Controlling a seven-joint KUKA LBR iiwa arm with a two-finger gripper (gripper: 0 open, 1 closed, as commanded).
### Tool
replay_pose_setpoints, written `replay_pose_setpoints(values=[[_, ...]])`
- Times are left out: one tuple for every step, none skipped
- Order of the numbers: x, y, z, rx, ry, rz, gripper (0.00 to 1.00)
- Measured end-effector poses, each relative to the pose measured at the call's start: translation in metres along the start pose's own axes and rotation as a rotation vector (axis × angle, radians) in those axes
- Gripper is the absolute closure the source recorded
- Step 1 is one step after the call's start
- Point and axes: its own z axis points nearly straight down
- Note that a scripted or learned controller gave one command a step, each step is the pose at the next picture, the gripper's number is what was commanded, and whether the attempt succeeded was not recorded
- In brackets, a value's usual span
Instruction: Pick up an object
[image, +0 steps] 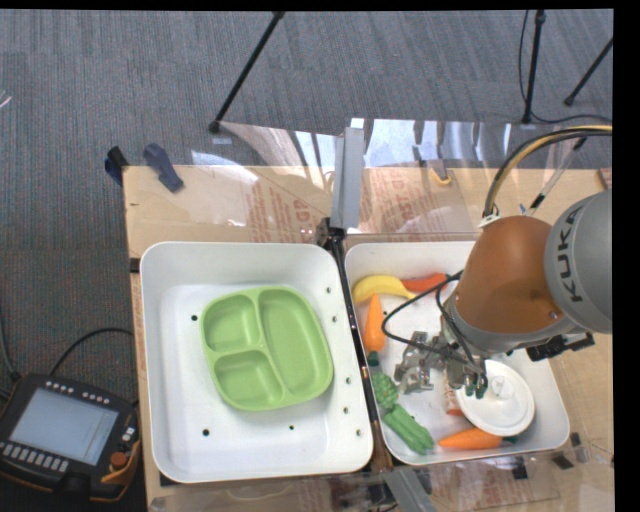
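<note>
The arm (520, 285) hangs over the right bin (555, 400), with the gripper (432, 365) low inside it; whether its jaws are apart or together I cannot tell. Just left of the jaws stands an orange carrot (374, 322), long axis running near-to-far. It looks like light, stiff, smooth plastic, best pinched across its middle.

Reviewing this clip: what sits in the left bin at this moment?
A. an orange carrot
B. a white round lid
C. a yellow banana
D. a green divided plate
D: the green divided plate lies flat in the left bin, while the banana and carrots lie in the right bin.
</note>
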Motion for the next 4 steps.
replay_pose_setpoints(values=[[-0.007,0.055,-0.093,0.0,-0.007,0.169,1.0],[0.042,-0.043,-0.017,0.002,0.007,-0.079,1.0],[0.011,-0.027,0.011,0.002,0.003,0.226,1.0],[-0.046,0.001,0.009,0.002,0.0,0.444,1.0]])
